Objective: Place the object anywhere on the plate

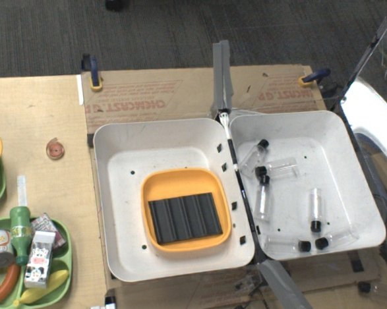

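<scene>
The orange plate (182,184) with its dark ridged insert sits in the left bin (115,162). Clear vials (314,208) lie in the bin right of the plate. Picking seems not yet begun; next, a vial needs grasping. The pincer's state I cannot tell.

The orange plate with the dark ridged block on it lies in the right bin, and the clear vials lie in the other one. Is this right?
Not quite. The camera view shows the plate with the block in the left bin; the vials lie in the right bin.
</scene>
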`<state>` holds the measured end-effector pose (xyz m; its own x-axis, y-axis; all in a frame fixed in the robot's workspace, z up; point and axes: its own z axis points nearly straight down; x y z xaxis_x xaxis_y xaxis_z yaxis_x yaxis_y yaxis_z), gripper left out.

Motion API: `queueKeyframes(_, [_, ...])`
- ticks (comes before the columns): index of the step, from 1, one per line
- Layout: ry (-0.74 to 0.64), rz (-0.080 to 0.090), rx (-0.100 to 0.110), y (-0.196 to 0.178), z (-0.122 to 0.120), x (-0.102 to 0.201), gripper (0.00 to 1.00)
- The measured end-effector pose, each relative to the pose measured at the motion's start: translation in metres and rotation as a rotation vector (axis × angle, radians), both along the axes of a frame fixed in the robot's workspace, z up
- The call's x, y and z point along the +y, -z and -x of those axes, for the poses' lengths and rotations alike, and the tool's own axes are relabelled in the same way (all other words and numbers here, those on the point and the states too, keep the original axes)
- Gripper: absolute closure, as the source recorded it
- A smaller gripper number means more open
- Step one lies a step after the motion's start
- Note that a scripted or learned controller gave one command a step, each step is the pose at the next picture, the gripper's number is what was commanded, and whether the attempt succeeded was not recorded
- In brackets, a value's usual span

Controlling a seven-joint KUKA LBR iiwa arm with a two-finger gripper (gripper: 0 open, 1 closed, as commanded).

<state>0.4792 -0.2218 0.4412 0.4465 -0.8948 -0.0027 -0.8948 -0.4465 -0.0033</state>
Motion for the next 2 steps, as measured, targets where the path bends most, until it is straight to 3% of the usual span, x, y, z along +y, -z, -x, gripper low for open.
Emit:
queueKeyframes(1, [-0.151,0.000,0.000,0.000,0.000,0.010,0.00])
queueKeyframes(2, [-0.715,0.000,-0.003,0.001,0.000,0.023,0.00])
